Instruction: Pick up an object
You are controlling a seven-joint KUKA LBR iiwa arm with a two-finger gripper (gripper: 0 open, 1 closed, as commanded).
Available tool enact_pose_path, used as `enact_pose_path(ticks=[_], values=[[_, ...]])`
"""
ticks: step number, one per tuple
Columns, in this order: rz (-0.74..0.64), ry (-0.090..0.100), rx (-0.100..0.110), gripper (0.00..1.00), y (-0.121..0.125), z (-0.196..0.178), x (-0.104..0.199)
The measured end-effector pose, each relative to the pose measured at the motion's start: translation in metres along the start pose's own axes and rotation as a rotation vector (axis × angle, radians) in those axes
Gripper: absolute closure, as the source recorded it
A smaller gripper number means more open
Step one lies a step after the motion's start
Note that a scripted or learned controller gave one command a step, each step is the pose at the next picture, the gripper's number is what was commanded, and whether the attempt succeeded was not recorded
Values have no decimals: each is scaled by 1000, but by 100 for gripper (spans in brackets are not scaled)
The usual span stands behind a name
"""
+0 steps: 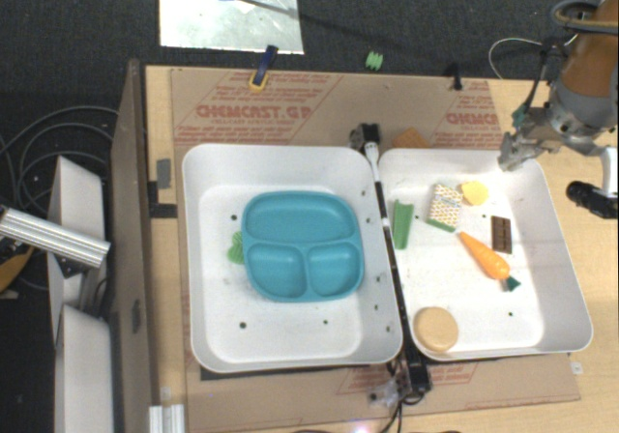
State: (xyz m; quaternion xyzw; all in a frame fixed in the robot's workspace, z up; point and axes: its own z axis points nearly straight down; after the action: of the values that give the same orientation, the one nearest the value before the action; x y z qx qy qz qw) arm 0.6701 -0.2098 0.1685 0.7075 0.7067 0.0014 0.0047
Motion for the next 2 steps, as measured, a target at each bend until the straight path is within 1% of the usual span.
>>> enact_pose_path(ticks=[1, 2], values=[[-4, 3, 5, 0, -1, 4, 3], [0, 5, -2, 0, -69, 82, 46]])
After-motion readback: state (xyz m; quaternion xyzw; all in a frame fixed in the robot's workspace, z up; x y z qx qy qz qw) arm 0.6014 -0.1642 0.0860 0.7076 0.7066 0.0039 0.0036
